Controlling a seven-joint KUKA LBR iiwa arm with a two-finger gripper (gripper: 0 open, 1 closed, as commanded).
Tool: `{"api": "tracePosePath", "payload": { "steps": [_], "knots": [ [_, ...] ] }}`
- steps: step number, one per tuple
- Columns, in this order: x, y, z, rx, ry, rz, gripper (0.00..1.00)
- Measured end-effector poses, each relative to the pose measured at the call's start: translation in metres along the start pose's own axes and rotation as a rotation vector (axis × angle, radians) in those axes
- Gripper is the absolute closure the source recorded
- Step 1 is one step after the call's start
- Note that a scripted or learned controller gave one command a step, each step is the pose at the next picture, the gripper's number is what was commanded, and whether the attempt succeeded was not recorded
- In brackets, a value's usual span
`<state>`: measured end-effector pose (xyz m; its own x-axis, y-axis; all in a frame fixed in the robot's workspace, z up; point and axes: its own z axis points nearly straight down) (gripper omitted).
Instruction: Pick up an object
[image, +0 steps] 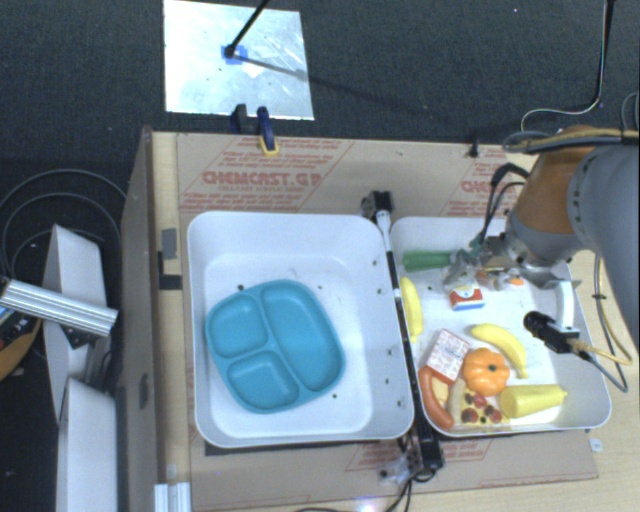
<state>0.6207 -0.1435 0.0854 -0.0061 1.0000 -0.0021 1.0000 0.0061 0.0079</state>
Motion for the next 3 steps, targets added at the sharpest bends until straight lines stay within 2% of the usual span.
{"api": "tracePosePath", "payload": {
  "steps": [1, 2, 3],
  "knots": [
    [-0.041, 0.046, 0.005, 0.023, 0.008, 0.002, 0.0],
    [-0.024, 0.015, 0.001, 0.009, 0.003, 0.004, 0.0],
    [-0.01, -0.01, -0.002, 0.008, 0.002, 0.005, 0.0]
  ]
}}
